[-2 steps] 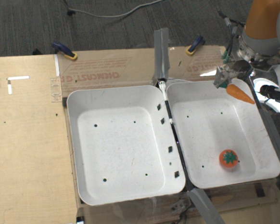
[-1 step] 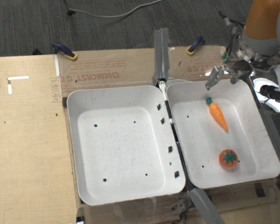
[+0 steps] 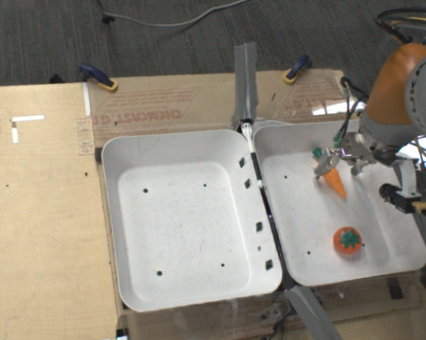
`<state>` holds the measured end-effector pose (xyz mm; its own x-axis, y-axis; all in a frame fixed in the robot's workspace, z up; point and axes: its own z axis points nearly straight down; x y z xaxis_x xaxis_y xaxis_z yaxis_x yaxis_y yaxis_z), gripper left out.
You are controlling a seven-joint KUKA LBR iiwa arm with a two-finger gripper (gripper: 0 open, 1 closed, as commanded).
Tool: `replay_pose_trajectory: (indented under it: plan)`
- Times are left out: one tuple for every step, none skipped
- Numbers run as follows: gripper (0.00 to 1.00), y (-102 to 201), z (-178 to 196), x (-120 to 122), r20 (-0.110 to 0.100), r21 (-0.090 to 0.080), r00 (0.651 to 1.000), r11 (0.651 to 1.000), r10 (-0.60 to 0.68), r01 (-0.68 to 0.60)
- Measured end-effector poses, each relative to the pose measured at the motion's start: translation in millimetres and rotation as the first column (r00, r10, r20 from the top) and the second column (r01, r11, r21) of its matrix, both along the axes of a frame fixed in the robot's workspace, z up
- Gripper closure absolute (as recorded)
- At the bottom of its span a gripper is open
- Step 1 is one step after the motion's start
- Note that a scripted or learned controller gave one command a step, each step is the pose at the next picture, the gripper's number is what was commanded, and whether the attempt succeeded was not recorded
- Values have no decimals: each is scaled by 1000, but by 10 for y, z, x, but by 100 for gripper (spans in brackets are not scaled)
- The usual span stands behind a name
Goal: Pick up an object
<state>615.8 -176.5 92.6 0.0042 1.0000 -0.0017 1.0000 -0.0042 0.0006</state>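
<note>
An orange toy carrot (image 3: 337, 184) with a green top (image 3: 318, 152) lies in the right bin (image 3: 296, 196), pointing toward the front. My gripper (image 3: 340, 167) hangs right over the carrot's upper half. It is open, with one grey finger (image 3: 324, 168) touching or just left of the carrot and the other to its right. The carrot seems to rest on the bin floor. A round orange-red toy fruit (image 3: 347, 240) with a green stalk sits nearer the bin's front right, apart from the gripper.
The left bin (image 3: 128, 209) stands beside the right one, with a grey divider rail (image 3: 247, 89) running between them. Cables and the arm's wrist (image 3: 401, 92) crowd the right bin's far right corner. Bare bench board (image 3: 40, 216) lies to the left.
</note>
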Motion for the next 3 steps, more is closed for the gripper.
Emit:
replay_pose_trajectory:
  plan:
    - [100,-6,97,2,0,-1,1000,1000,1,-1]
    - [100,312,1179,430,1,0,991,991,-134,134]
    - [100,250,1031,428,-3,0,998,998,-66,66]
